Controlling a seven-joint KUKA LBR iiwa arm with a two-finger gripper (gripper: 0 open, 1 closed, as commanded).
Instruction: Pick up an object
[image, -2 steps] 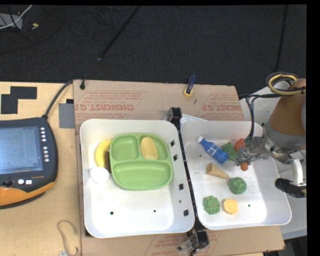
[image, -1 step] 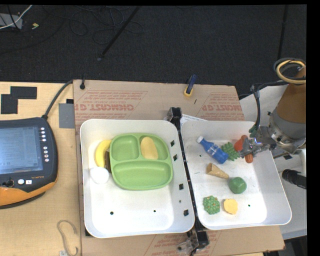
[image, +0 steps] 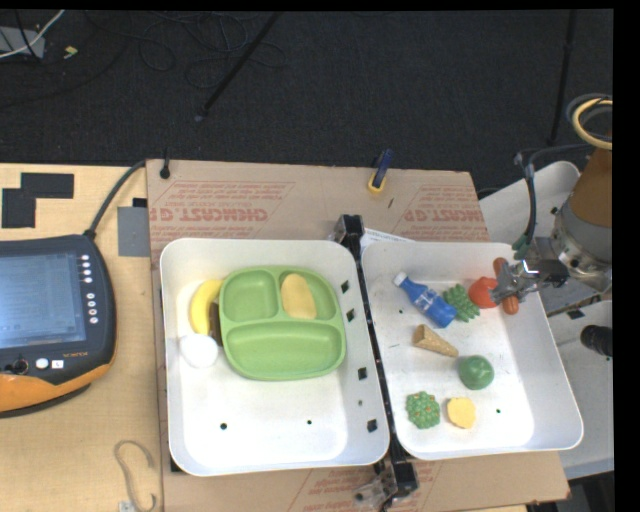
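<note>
The arm (image: 590, 215) comes in at the right edge, and its jaws (image: 512, 285) sit over the upper right rim of the right bin (image: 560, 400). Whether they are parted or closed cannot be told; the metal parts there are small and blurred. A red piece (image: 484, 292) lies just left of the jaws, touching or nearly touching them, but nothing shows clearly between the fingers, so no grasp can be confirmed.

Taking the right bin as the landmark: inside it, near the upper left, lies a blue bottle (image: 424, 299), tilted with its white cap toward the bin's back left corner. Just right of the bottle is a green spiky toy (image: 460, 299), with the red piece beside that. Near the bin's middle lies a tan cone (image: 435, 341). Right of and below the cone sits a green ball (image: 476, 372). Toward the front wall are a green bumpy ball (image: 422, 410) and, just beside it, a yellow piece (image: 461, 412).

Left of the right bin, sharing a divider, stands the left bin (image: 260, 440). It holds a green tray (image: 280, 325) with a yellow item (image: 298, 296) in its upper right compartment; a banana (image: 203, 305) and a white ball (image: 198, 350) lie against the tray's left side.

Further left on the tabletop (image: 70, 430) rests a pendant (image: 50, 315) with a screen.
</note>
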